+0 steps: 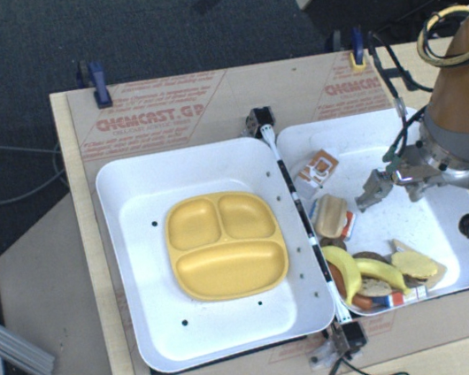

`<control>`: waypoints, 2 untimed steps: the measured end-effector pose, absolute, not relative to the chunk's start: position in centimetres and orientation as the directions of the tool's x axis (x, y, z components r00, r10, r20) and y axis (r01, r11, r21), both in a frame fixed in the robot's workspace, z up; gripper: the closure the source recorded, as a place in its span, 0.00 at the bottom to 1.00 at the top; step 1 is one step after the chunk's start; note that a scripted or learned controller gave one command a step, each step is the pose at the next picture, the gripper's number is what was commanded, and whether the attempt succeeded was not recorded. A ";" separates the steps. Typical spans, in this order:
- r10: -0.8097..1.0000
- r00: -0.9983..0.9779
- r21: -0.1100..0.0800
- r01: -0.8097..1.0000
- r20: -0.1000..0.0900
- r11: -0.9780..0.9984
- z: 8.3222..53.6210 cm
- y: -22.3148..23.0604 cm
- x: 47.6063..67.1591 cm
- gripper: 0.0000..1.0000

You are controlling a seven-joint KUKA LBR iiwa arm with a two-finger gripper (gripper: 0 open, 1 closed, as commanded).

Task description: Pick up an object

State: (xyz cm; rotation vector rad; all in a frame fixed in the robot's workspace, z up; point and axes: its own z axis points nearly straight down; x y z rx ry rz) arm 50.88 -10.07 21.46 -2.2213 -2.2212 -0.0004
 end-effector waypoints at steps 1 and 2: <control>1.000 -0.001 -0.004 1.000 0.001 0.001 17.7 -9.1 53.5 0.00; 1.000 -0.001 -0.003 1.000 0.001 0.001 11.3 -9.9 56.6 0.00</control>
